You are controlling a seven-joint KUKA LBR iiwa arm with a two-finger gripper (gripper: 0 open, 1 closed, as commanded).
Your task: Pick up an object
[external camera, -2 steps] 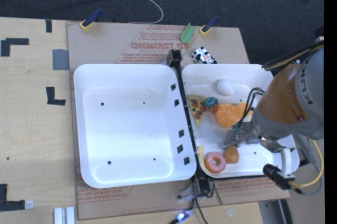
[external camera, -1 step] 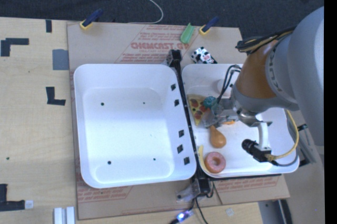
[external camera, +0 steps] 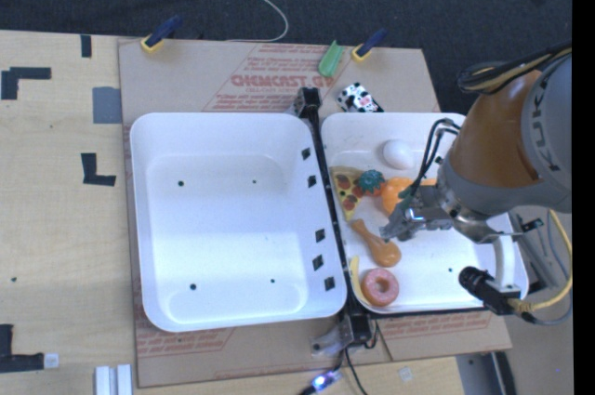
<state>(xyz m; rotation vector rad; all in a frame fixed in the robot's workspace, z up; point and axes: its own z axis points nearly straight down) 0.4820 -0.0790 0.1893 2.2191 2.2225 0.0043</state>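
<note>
Objects for the pick all lie in the right bin [external camera: 437, 291], clustered against its wall nearest the divider [external camera: 321, 189] between the two bins. Gripper [external camera: 402, 224] sits low over this cluster, just right of the divider, directly above the tan drumstick-shaped toy [external camera: 379, 246]; whether it is spread wide, pinched narrow or gripping anything cannot be told, since the wrist body hides the tip. No item is visibly caught, so I log nothing as held. Contents of the right bin, placed relative to the divider: pizza slice toy [external camera: 346, 190] touching it; teal piece [external camera: 372, 180] and orange piece [external camera: 394, 190] just beyond that, touching each other; white egg [external camera: 397, 152] farther out toward the back; pink doughnut [external camera: 379, 287] near the front corner, with a thin yellow piece [external camera: 354, 269] between it and the divider. Left bin [external camera: 223, 217] on the other side of the divider holds no loose items. A black-and-white toy [external camera: 358, 98] rests outside, behind the divider's far end. Risks, as I judge them: items crowd close, so a descent may strike two at once and push them apart; the drumstick's rounded, narrow handle may slip or roll out; a closure slightly off-centre may catch the orange piece instead or close on nothing; proximity to the divider leaves little clearance on that side.
</note>
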